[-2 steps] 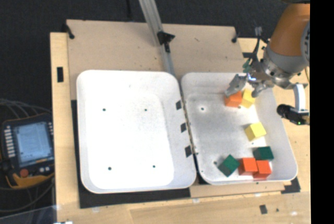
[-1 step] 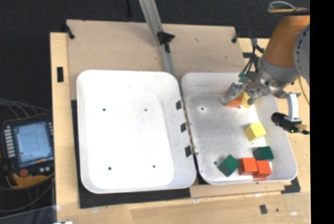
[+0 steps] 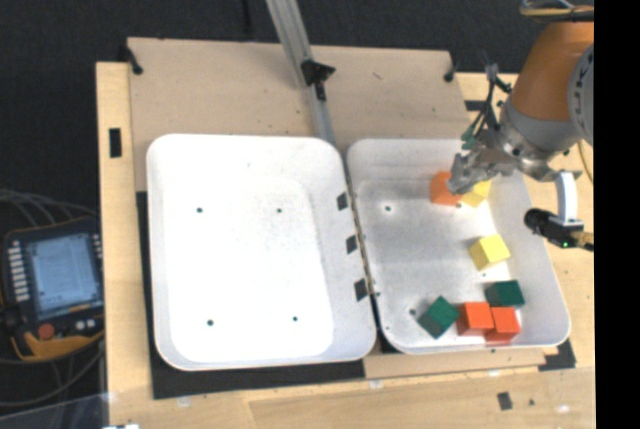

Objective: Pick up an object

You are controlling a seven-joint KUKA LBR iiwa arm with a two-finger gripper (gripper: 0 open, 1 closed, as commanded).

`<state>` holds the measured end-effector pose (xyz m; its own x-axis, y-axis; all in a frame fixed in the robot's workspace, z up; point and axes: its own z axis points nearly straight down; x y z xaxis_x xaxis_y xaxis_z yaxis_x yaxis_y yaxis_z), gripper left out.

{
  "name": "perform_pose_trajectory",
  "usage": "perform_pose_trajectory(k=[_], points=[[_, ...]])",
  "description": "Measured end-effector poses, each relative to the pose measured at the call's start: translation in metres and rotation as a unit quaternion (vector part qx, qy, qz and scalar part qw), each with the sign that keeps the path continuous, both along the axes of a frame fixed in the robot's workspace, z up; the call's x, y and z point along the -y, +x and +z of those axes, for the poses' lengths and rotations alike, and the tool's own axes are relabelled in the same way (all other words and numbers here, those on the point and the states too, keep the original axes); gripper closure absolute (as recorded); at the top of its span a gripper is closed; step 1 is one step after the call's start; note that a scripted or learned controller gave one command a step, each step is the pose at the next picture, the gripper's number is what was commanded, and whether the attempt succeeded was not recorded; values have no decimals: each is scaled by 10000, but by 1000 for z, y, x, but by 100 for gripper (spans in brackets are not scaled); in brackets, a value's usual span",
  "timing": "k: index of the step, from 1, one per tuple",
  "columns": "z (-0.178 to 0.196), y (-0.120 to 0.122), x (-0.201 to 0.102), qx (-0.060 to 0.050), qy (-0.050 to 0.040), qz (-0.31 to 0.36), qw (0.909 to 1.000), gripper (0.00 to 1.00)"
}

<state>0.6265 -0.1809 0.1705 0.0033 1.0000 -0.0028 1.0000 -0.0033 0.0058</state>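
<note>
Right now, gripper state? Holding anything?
Gripper: cannot be told; it is down in the right bin among an orange block and a yellow block.

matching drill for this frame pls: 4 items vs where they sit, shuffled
Items:
1. grey two-finger gripper
2. lone yellow cube
3. tilted dark green block
4. handheld pendant with screen

Places:
A. off the bench, camera view's left edge
B. right bin's middle, right side
C. right bin's near edge, left of the orange blocks
D. right bin's far part, over an orange block

Pairs: 1-D, 2-B, 3-C, 4-A
</note>
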Motion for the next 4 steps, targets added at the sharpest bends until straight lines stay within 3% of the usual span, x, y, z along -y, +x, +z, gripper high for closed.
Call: perform_pose_trajectory(k=[1, 2, 3, 4], points=[[65, 2, 0, 13, 2, 29, 10000, 100], [54, 2, 2, -33, 1, 22, 10000, 100], [57, 11, -49, -35, 19, 47, 10000, 100], [57, 0, -94, -34, 19, 46, 10000, 100]])
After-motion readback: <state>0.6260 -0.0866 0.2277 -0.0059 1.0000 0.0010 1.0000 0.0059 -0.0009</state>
